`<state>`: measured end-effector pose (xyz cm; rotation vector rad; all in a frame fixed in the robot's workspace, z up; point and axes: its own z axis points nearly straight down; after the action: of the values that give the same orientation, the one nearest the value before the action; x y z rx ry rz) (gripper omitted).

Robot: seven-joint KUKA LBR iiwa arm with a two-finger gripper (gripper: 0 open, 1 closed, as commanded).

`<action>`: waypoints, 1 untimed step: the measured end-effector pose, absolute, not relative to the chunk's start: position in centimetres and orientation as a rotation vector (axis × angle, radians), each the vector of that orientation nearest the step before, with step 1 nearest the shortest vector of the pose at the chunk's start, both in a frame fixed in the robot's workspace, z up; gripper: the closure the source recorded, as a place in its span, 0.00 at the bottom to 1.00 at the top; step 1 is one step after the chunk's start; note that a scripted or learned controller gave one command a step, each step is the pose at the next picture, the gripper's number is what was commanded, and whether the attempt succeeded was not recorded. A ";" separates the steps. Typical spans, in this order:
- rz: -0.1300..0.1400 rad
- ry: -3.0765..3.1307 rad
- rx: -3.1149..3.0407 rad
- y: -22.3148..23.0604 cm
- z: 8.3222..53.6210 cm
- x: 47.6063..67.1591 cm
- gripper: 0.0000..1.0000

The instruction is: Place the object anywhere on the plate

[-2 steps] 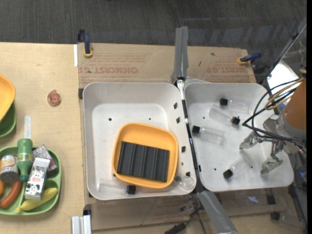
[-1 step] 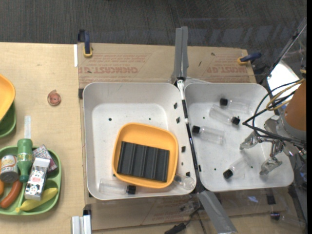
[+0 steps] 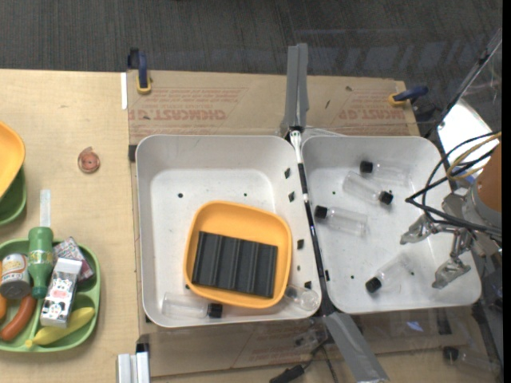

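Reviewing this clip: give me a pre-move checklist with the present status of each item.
1. Yellow plate in the left bin: ok.
2. Plate surface free: not ok, a dark ribbed block lies on it.
3. Clear vials with black caps available in the right bin: ok, several.
4. Gripper over the right bin: ok, near its right edge.
5. Object between the gripper's fingers: not ok, nothing there.

One fixed camera looks down aslant on both white bins (image 3: pixel 152 214).
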<state>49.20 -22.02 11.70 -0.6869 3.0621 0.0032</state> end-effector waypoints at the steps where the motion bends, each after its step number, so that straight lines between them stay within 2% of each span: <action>1: 0.002 3.089 -0.546 -22.0 9.2 51.8 0.00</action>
<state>51.84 -22.04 9.21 -0.5460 3.0885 0.0015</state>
